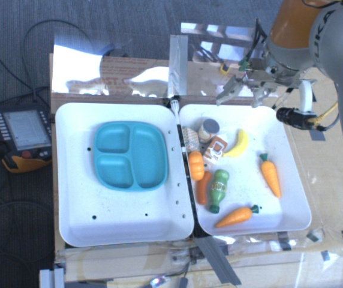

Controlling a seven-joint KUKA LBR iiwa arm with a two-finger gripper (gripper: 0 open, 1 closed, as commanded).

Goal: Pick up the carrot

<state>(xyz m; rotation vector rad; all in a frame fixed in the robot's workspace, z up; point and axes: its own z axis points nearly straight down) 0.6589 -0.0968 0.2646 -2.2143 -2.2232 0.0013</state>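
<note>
Right, my pincer (244, 93) is hovering over the far edge of the right bin (291, 179), fingers spread apart and pinching nothing. Below it the toys are lying in that bin: one carrot (270, 174) is sitting alone near the right wall, tilted with its green top pointing away, and a second carrot (236, 216) is resting near the front wall, leaf end to the right. A banana (237, 144) is lying near the middle, beside a small carton (215, 149) and a round can (209, 126). A green bottle (218, 189) is leaning along the left side, just beside an orange piece (196, 165). Over in the left bin (75, 209), a blue divided plate (129, 155) is sitting flat. Both carrots are lying well apart from my pincer.
</note>
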